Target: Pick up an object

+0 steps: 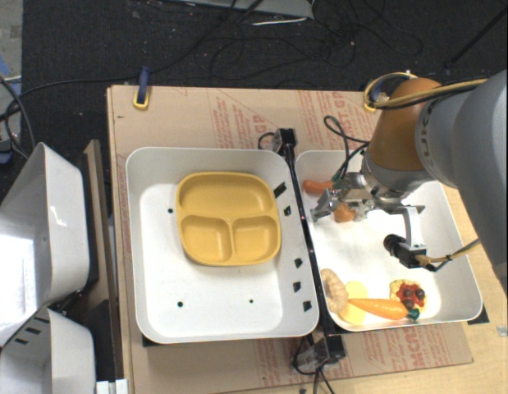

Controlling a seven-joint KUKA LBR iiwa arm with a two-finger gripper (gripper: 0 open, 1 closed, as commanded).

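Gripper [344,206] low in right bin [459,220], small orange-brown object [344,213] sitting between its fingers.
Grasp looks closed on that object, near bin's left wall. Sausage-like piece [317,186] just up-left of gripper. Carrot [377,307], pale knobby piece [334,290] and red-yellow item [409,293] well below it. Yellow divided plate [229,218] in left bin [155,220], far left of gripper.

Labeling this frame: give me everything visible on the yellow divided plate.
The yellow divided plate looks like matte plastic, a rounded rectangle with a raised rim and three compartments: one wide section across the far side and two smaller ones nearer the camera. It lies flat and upright on the floor of the left bin, toward the bin's far half. All three compartments hold nothing. Nothing but the bin floor touches it; the tool is over the right bin.
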